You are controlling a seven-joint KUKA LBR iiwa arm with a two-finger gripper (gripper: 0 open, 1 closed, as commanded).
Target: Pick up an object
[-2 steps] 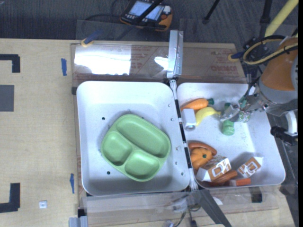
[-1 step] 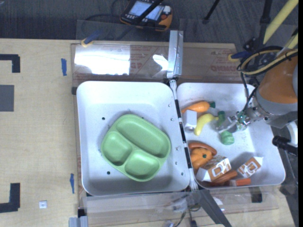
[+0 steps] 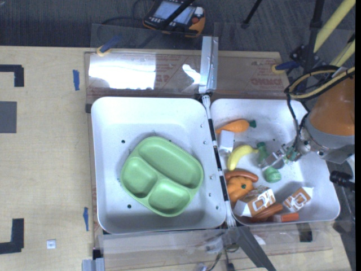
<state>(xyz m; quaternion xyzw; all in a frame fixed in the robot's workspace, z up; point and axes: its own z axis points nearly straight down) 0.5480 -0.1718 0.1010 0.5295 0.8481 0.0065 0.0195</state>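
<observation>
The right bin [image 3: 316,117] holds a pile of toy food. An orange carrot [image 3: 237,126] lies at the back, and a yellow banana [image 3: 240,154] sits beside a small white block [image 3: 226,140]. A hot dog [image 3: 241,177] and an orange fruit [image 3: 236,189] lie near the divider. Two small cartons [image 3: 260,200] [image 3: 298,199] rest at the front. My gripper [image 3: 280,156] reaches in from the right and hangs low over a dark green piece [image 3: 263,153]. A round green piece [image 3: 272,175] lies just in front of the gripper.
The left bin [image 3: 107,129] holds a green divided plate [image 3: 162,175]. A metal divider [image 3: 211,134] separates the bins. The arm's orange band [image 3: 333,114] and cables [image 3: 310,81] hang over the right bin's far corner. A handheld device [image 3: 174,16] lies on the floor beyond the bench.
</observation>
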